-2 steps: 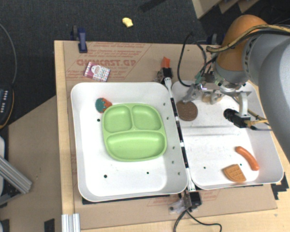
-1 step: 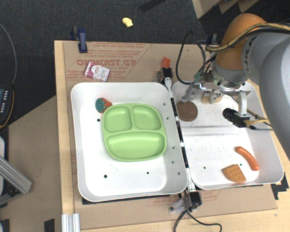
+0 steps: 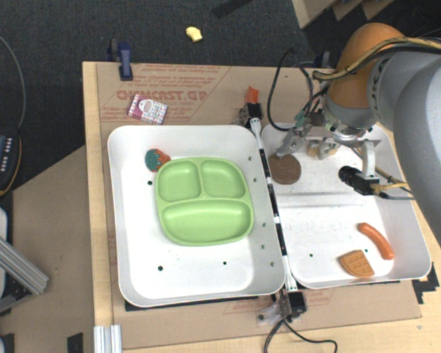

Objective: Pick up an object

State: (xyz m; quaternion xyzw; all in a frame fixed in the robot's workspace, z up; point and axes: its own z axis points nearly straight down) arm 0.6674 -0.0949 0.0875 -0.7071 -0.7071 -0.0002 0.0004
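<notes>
Where walls meet, tool over brown disc

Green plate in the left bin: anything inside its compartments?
All three compartments of the green plate look bare. A small round red-and-teal thing lies in the bin beside the plate's upper-left corner. Whatever is under the plate is covered.
</notes>
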